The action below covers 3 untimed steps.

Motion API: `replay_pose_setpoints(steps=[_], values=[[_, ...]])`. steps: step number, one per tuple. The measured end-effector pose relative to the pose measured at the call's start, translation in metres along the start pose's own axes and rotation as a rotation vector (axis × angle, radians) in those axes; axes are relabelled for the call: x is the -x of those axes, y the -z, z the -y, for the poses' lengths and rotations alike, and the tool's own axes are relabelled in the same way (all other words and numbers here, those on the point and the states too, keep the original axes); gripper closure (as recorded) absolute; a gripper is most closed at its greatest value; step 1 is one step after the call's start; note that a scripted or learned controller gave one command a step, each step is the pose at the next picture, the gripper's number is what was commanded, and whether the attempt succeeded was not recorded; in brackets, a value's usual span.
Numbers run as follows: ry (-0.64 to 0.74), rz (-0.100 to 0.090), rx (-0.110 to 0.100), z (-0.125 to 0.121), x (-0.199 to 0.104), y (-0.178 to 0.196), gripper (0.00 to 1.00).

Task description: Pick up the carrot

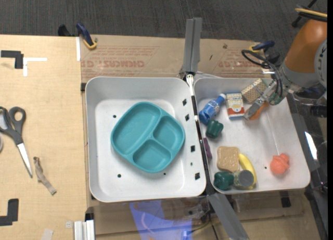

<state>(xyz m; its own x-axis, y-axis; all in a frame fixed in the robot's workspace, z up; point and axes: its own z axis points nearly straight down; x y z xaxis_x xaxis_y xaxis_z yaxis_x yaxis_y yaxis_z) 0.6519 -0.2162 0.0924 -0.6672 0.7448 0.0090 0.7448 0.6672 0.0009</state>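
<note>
While my gripper [258, 107] closes on the toy carrot [256, 112] at the right bin's [296, 179] far edge, I judge it light, rigid, slick, best pinched mid-body.

Orange carrot [256, 111] lies tilted in the right bin [291, 181].

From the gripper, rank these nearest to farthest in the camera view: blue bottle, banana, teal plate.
From the gripper:
1. Blue bottle, right bin, to its left.
2. Banana, right bin's near edge.
3. Teal plate, in the left bin.
</note>
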Motion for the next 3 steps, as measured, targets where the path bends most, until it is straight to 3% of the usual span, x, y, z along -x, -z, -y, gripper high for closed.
replay_pose_setpoints(steps=[1, 2, 3], values=[[-0.149, 0.008, 0.002, 0.03, -0.023, 0.017, 0.0], [-0.397, 0.003, 0.001, -0.006, 0.006, 0.002, 0.0], [-0.527, 0.01, 0.002, 0.011, -0.027, 0.018, 0.0]])
